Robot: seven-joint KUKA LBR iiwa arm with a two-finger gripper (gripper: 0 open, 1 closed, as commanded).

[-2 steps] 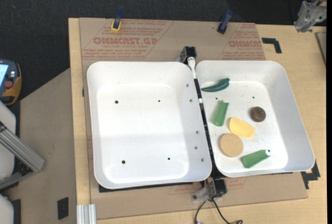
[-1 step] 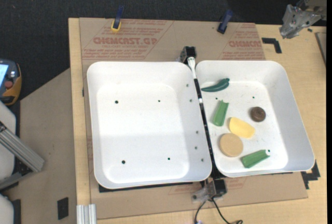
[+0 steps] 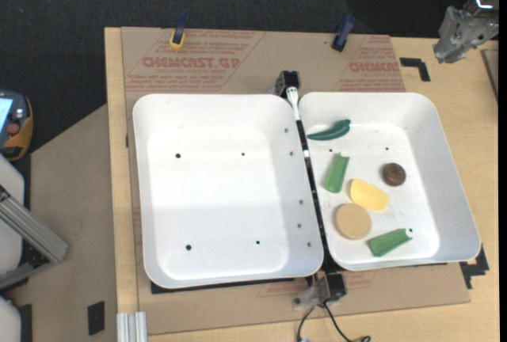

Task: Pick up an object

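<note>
Objects sat in the right bin (image 3: 428, 115) — green pieces, yellow piece (image 3: 369, 195), tan disc (image 3: 352, 222), brown knob (image 3: 394, 173). End effector (image 3: 466, 25) was well apart, upper right — grip state unclear.

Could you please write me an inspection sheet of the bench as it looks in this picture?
Surface: brown board carrying the left bin and the right bin side by side, joined along a dark strip.
Job's things: all in the right bin: dark green curved piece, light green stick, brown round piece, yellow piece touching the tan disc, green block.
Clutter: nothing seen in the left bin.
Grippers: gripper at the upper right, above the bench edge, away from both bins.
Cables: a dark cable leaving the front clamp.
Surroundings: yellow clamp and blue clamp on the back edge; dark carpet behind.
</note>
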